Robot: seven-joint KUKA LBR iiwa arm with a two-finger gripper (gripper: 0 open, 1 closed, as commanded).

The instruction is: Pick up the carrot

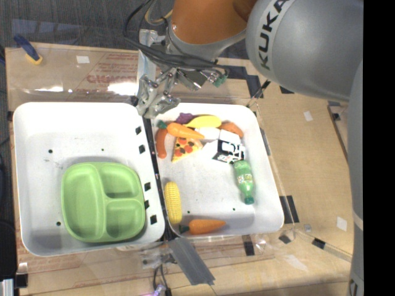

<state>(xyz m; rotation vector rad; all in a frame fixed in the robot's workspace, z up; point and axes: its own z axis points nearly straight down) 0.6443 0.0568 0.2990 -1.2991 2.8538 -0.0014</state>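
Two carrots lie in the right bin. One carrot rests near the far left corner among other toy food. The other carrot lies against the near wall, its green end pointing left. My gripper hangs over the far left corner of the right bin, just above the divider between the bins and a little up and left of the far carrot. Its fingers stand apart with nothing between them.
Around the far carrot are a yellow banana, a purple piece, a pizza slice, a red-orange sausage and a black-and-white box. A green bottle and a corn cob lie nearer. The left bin holds a green divided plate.
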